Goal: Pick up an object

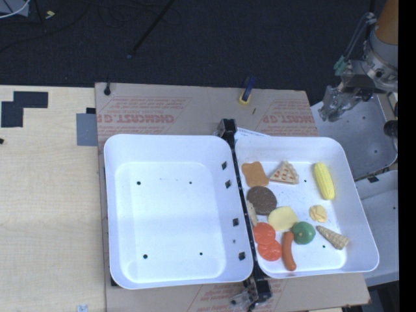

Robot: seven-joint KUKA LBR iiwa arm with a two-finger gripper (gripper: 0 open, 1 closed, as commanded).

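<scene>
From the overhead camera view, the arm (385, 28) sits at about two o'clock, up off the counter (45, 194) and outside both bins. Its gripper (333, 109) hangs beyond the upper right corner of the right bin (364, 239), well apart from anything inside; whether it is open or closed I cannot tell. So the pick looks not yet begun: reach, descent and grasp all seem left to do.

The right bin carries the toy food. The corn cob (324, 180) lies at two o'clock, yellow and ridged, apart from its neighbours, likely the easiest target. The waffle slice (285, 173) lies beside it, the sausage (288, 251) at six o'clock. The left bin (117, 174) sits alongside.
</scene>
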